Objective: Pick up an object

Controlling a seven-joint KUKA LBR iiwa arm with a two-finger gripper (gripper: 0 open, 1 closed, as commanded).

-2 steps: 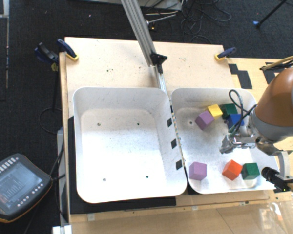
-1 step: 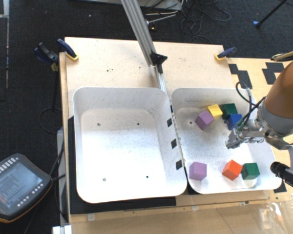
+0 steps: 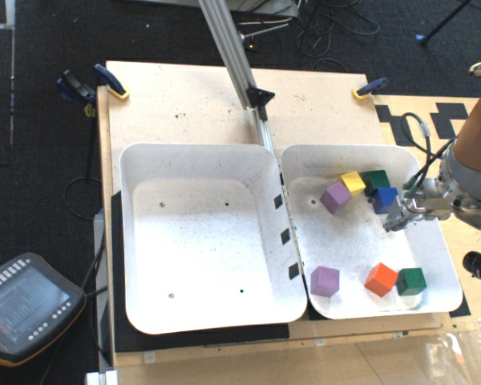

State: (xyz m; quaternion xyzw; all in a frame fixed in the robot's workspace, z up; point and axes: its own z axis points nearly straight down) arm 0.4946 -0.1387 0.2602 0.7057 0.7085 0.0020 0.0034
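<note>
camera view: we found the gripper [image 3: 399, 217] low in the right bin [image 3: 441, 257], just beside the blue cube [image 3: 385, 198]; its grip state we could not tell. we judged a centred, square descent over the cube best, clear of the green cube [image 3: 376, 180].

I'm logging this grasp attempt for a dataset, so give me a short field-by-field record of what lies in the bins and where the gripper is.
right bin: seven blocks
far cluster: purple block, yellow block, dark green block, blue block
near edge: purple block, orange block, green block
gripper: low over the right bin, just beside the blue block
left bin: white, speckled floor
held object: none visible between the fingers
</note>
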